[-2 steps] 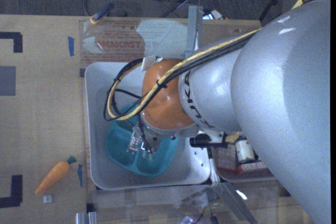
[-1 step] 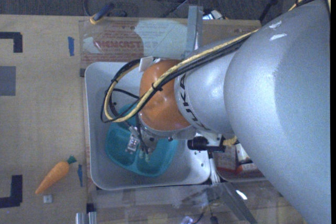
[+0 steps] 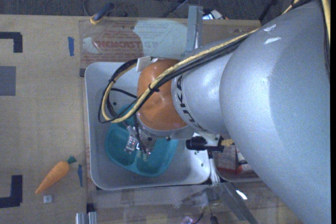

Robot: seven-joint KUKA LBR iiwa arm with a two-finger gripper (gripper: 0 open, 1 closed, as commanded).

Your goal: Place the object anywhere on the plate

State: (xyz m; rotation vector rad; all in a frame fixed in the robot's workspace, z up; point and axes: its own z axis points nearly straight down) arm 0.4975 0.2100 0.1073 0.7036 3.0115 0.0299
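Teal plate (image 3: pixel 118 150) under fingers (image 3: pixel 137 147), carrot (image 3: pixel 52 176) well apart

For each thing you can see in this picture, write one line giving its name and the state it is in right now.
Plate: teal, lying flat in the left bin, partly covered by the arm.
Left bin: white, holding the plate.
Gripper: low over the plate; nothing seen between its fingers.
Toy carrot: lying on its side on the bench, outside the bins.
Arm: reaching over the left bin.
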